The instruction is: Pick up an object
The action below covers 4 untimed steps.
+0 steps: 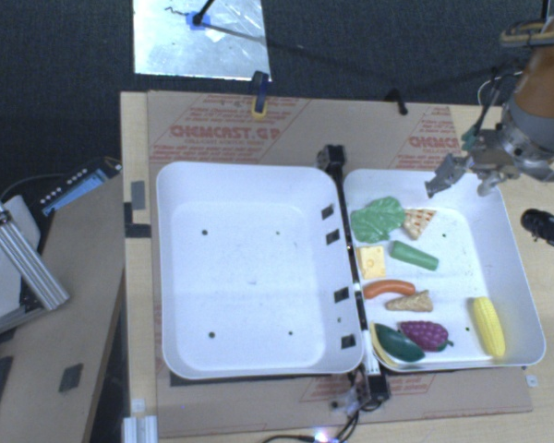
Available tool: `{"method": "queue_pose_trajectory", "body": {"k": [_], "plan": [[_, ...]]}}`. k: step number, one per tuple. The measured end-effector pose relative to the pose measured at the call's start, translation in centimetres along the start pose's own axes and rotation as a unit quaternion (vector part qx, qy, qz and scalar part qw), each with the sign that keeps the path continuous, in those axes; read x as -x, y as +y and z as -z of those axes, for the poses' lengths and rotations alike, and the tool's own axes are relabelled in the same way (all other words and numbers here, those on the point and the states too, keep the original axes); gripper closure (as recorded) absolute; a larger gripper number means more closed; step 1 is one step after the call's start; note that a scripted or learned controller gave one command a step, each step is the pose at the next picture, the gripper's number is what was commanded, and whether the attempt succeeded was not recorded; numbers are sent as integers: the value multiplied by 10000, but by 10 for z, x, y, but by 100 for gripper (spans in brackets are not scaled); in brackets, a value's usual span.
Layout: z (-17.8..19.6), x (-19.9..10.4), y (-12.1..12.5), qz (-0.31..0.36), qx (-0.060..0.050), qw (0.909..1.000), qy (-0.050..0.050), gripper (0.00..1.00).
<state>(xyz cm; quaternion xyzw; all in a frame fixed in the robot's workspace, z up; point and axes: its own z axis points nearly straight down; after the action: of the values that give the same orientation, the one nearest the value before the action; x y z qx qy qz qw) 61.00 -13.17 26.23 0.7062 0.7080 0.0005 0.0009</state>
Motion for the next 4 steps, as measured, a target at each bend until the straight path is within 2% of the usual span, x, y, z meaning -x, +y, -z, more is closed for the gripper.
{"method": "queue_pose_trajectory", "body": {"k": [1,2,3,4], "plan": [[-110,-45,49,30,1,10000,8,0],[-162,-43,41,2,45,10000,-3,0],[-170,-19,18,8,99,9999,-9,0],[-162,11,-19,-13,-9,10000,1,0]]}}
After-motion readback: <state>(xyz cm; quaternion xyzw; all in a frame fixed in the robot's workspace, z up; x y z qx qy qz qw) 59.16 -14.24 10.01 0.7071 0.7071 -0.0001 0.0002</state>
